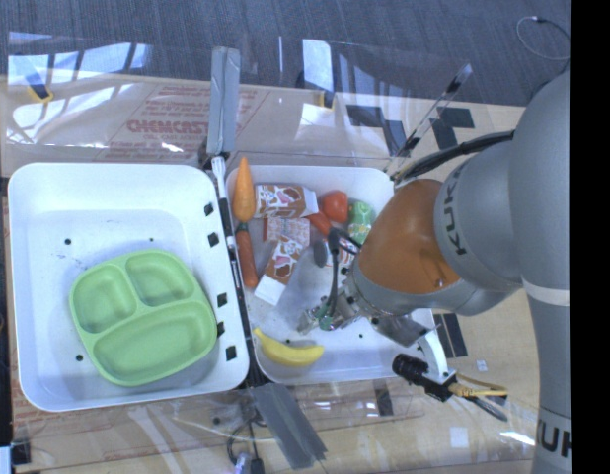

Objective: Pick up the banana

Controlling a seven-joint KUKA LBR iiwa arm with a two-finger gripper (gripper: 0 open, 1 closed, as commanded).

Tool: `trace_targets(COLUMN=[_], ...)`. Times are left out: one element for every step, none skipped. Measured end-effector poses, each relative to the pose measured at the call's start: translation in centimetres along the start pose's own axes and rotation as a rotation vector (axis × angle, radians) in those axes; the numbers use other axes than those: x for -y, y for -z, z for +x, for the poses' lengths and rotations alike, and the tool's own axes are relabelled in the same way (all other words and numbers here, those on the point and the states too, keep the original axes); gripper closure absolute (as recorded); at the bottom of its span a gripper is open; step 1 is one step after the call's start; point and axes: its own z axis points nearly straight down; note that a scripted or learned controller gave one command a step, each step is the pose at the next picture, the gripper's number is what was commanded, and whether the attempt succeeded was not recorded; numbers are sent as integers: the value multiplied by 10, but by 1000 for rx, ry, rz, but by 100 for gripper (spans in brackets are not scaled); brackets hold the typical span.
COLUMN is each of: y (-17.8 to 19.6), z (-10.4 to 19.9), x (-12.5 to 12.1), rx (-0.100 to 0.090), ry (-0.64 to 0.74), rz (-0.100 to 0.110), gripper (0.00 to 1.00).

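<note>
A yellow banana (289, 350) lies at the near edge of the right bin (369, 365), close to its left wall. My gripper (323, 316) hangs just above and to the right of it, a short way from the fruit. The grey arm with its orange band (409, 250) covers the right part of that bin.
In the right bin lie an orange carrot (244, 191), a sausage (248, 259), two printed cartons (283, 227), a red tomato (335, 205) and a green item (360, 217). The left bin (48, 205) holds a green divided plate (144, 316).
</note>
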Motion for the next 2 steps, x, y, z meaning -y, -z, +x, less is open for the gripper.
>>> trace_targets(y=[0,0], z=[0,0], x=[0,0], rx=[0,0], ry=[0,0], rz=[0,0], gripper=[0,0])
